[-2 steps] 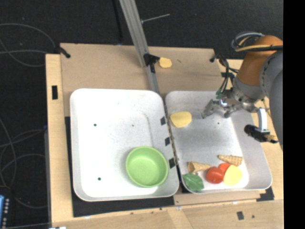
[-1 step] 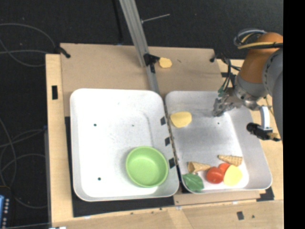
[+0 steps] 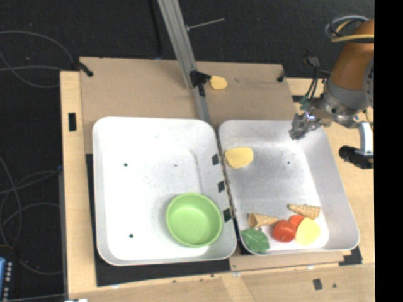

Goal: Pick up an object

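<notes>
My gripper (image 3: 300,129) hangs over the far right corner of the right bin (image 3: 283,162), below the orange-banded wrist. Nothing shows between its tips. In that bin a pale yellow round piece (image 3: 239,157) lies at the far left by the divider. Along the near edge lie a green leaf-shaped piece (image 3: 255,239), a tan cone (image 3: 261,219), a red tomato-like piece (image 3: 284,231), a yellow round piece (image 3: 308,232) and a second tan cone (image 3: 305,211). All of these sit well away from the gripper.
The left bin (image 3: 145,162) holds a green bowl (image 3: 194,219) near its front right corner. A small yellow object (image 3: 218,82) rests on the bench behind the bins, beside a slanted metal post (image 3: 179,36).
</notes>
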`<state>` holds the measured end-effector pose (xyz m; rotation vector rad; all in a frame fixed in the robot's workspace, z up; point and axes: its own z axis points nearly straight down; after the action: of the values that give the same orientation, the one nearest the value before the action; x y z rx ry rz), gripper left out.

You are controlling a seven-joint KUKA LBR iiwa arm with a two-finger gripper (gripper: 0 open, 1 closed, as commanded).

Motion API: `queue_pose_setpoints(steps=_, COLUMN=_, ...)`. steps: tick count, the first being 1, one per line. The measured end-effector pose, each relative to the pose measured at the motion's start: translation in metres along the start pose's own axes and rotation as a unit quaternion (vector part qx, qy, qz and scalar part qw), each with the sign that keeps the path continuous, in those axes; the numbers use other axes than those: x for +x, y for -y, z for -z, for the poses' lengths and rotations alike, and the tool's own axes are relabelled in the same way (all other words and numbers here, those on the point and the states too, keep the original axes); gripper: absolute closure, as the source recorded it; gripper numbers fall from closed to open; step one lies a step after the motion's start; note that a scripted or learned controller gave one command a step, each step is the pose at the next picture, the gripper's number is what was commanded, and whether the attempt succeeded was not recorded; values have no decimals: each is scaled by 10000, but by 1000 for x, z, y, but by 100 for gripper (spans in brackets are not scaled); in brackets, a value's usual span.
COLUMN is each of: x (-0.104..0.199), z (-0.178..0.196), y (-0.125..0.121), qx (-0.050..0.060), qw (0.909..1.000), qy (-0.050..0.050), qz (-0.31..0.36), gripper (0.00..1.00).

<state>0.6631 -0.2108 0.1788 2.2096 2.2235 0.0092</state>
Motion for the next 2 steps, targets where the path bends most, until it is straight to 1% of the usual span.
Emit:
queue_pose_setpoints(steps=1, x=-1, z=38, y=-2, qx=12, qw=10000, qy=-2, qz=0, gripper=100)
queue_pose_setpoints(steps=2, x=58, z=50, y=-6, qx=32, qw=10000, qy=-14, qz=7, gripper=100)
